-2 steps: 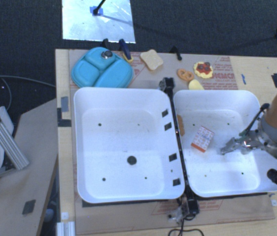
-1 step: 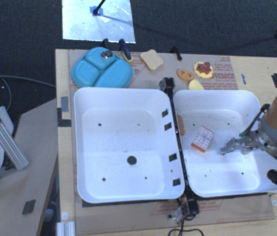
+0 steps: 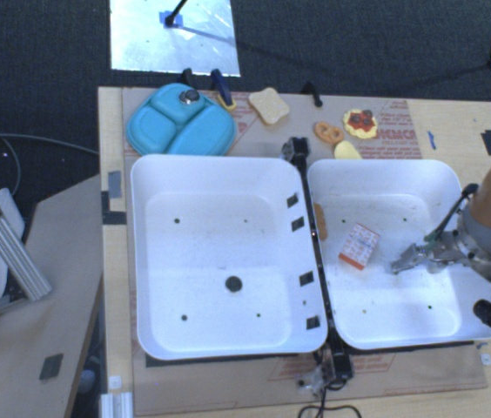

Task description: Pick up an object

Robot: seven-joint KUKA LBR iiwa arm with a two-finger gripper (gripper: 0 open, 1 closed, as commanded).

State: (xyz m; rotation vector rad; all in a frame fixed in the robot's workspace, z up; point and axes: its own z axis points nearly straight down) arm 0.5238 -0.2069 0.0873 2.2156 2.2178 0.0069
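Claw (image 3: 400, 264) hovers in right bin (image 3: 385, 329); small box (image 3: 358, 246) just beside.

Both of my bins are white, the left bin (image 3: 219, 259) speckled with small dark dots and the right bin (image 3: 393, 268) holding a red-and-white printed box (image 3: 359, 246). My tool (image 3: 406, 261) is grey metal. On the tan bench (image 3: 454, 129) sit a light-blue tray (image 3: 180, 124) and a beige toast slice (image 3: 268, 105).

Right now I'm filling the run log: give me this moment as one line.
phase: approach | gripper: low in right bin, holding nothing | nearest object: small box, apart, to its left | left bin: dark disc
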